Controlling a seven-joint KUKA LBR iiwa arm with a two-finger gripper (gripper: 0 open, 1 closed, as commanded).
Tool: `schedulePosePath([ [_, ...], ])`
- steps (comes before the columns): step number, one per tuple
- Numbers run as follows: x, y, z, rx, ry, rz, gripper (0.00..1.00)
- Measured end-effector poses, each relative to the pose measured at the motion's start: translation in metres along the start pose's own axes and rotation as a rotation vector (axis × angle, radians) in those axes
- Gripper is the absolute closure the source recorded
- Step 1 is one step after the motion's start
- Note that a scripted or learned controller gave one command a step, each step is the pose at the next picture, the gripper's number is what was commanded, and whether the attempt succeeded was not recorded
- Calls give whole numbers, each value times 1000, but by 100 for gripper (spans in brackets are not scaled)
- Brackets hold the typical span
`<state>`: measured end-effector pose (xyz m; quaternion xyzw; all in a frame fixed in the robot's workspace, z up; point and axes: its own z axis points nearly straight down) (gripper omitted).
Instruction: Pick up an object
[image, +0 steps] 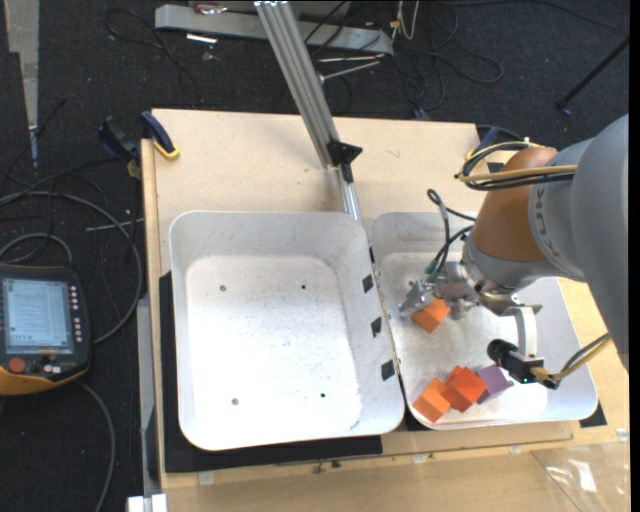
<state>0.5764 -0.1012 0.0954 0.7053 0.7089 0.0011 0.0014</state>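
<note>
Orange block (431, 317) sits between the fingers of the pincer (436, 303), gripped, over the right bin (570, 395). Three more blocks (462, 389) lie near that bin's front.

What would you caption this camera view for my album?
Robot gripper over an orange block in the right bin; more blocks lie nearby.

The arm (560, 215) hides much of the right bin (400, 235) and is cut off at the right edge.

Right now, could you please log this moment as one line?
claw: at orange block, right bin | grip: unclear | red block, purple block: near edge
</note>
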Motion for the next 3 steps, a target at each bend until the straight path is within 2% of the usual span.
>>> schedulePosePath([
  [1,-1,-2,-10,2,0,1,100],
  [2,80,-53,-104,-2,4,-3,100],
  [3,158,-79,-135,2,4,-6,100],
])
